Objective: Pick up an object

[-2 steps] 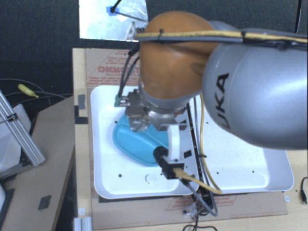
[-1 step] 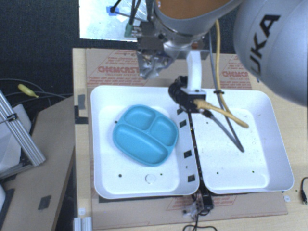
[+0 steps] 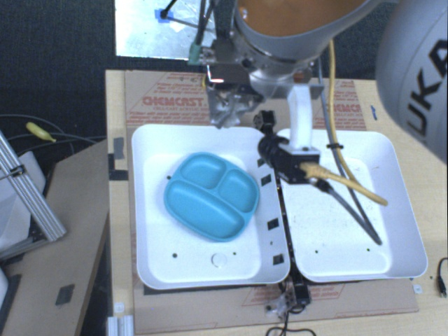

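A blue divided plate (image 3: 211, 195) with three compartments lies flat in the left white bin (image 3: 154, 257), a little above the bin's middle. My gripper (image 3: 225, 113) hangs over the far rim of that bin, up and slightly right of the plate and apart from it. Nothing shows beneath or in the gripper. The grey arm with its orange band (image 3: 301, 5) fills the top of the view above it.
The right white bin (image 3: 399, 250) adjoins the left one along a black central divider (image 3: 280, 222). A white bracket with a black mount (image 3: 288, 156) sits over that divider, and a yellow and black cable (image 3: 350, 191) trails across the right bin. Cardboard lies under both bins.
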`<move>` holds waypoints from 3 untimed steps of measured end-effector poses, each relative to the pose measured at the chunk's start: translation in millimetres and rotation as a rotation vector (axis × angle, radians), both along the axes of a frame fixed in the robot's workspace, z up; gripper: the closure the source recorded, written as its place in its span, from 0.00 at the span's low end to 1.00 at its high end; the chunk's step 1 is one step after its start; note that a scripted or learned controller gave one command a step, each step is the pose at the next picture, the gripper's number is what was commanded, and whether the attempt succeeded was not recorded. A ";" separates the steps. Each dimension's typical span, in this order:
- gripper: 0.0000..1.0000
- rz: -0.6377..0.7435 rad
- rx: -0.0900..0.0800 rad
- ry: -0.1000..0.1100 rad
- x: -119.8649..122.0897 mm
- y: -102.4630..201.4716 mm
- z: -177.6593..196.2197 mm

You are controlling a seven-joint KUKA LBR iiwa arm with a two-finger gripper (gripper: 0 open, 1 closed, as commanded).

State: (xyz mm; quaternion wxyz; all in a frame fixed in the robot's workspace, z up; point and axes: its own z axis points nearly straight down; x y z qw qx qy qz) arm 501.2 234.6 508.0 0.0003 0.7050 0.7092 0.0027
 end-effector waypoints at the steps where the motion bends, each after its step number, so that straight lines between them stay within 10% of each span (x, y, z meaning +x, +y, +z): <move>1: 1.00 -0.007 -0.003 0.004 -15.4 -33.7 -18.4; 3: 1.00 -0.002 -0.001 0.000 -14.0 -41.4 -58.7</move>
